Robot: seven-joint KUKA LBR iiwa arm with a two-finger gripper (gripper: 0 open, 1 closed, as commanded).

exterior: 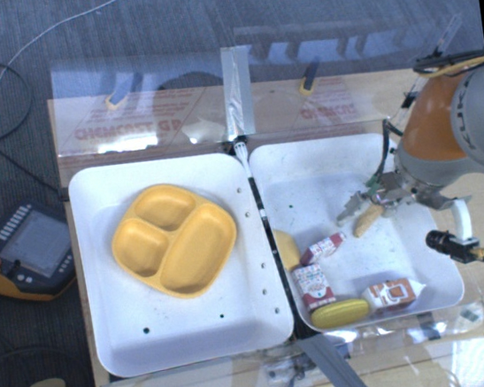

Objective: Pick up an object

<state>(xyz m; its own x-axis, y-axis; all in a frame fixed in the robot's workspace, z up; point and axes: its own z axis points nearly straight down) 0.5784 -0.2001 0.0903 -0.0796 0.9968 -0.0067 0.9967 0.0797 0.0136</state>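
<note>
My gripper (355, 217) hangs low over the middle of the right bin (327, 163), reaching in from the right. Its two fingers point left and stand apart, open, with nothing between them. Just left of the fingertips lies a small red and white packet (323, 246). Below that are a red and white carton (313, 285), a yellow banana-shaped piece (339, 312) and an orange and white box (390, 294) along the front wall. A rounded yellow object (285, 246) rests against the divider.
The left bin (111, 341) holds a yellow divided plate (174, 238). The arm's orange band (433, 121) and grey wrist overhang the right bin's right side. A teach pendant (27, 254) and cables lie on the floor at left.
</note>
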